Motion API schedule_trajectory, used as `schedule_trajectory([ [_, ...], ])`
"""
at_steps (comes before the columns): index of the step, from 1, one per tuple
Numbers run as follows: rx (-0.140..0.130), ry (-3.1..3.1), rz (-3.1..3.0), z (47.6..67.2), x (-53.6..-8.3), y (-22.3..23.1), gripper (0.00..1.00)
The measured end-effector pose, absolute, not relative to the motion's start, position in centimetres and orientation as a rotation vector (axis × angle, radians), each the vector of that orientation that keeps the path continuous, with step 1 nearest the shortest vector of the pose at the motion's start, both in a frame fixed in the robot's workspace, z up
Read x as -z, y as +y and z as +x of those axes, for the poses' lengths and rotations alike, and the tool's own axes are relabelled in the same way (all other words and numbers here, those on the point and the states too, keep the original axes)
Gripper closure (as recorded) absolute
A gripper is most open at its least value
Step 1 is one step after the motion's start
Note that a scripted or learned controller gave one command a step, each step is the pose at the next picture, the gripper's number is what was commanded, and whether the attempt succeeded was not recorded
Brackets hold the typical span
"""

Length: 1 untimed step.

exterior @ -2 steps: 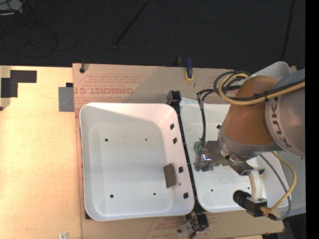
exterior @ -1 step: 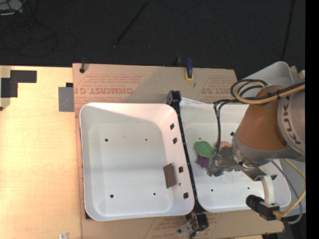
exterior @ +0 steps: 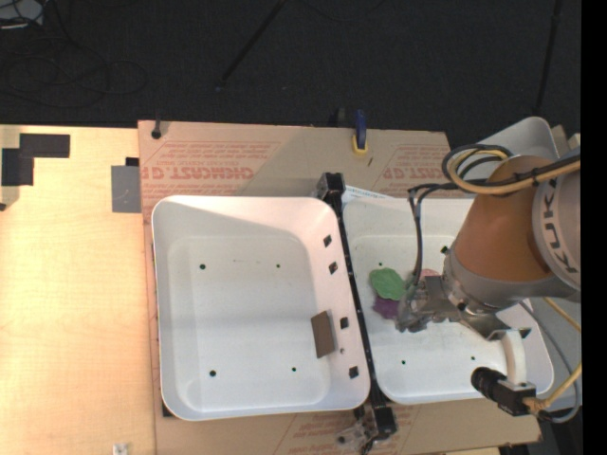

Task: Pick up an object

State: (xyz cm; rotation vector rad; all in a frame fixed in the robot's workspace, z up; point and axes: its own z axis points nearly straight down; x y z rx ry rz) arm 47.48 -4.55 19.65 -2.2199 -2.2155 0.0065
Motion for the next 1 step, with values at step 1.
schedule_trajectory([
  [1, -0.009, -2.214, -2.219, 47.49, -20.57, -4.61, 1.0],
])
